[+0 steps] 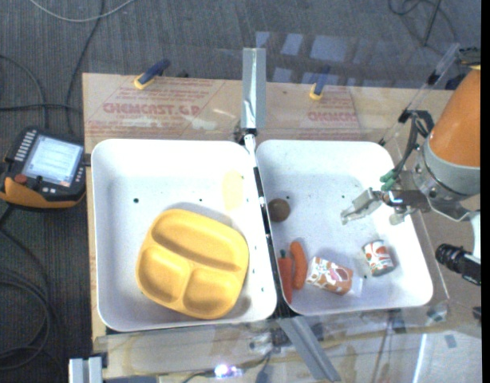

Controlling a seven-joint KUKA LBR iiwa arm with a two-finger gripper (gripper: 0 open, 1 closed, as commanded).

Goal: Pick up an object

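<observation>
My gripper [365,206] hangs over the right bin [325,162], its fingers spread open with nothing between them. Below it on the bin floor lie a small red-and-white can [378,258], a red-and-white printed packet [329,276] and an orange carrot-shaped toy [292,267] by the left wall. A small brown ball [278,209] rests near the divider, left of the gripper. The arm's orange band [462,122] shows at the right edge.
The left bin [117,174] holds a yellow compartment tray [194,262] and a pale yellow patch [232,188] near the divider. A handheld pendant [42,168] lies on the floor at left. Clamps [152,73] hold the board behind the bins.
</observation>
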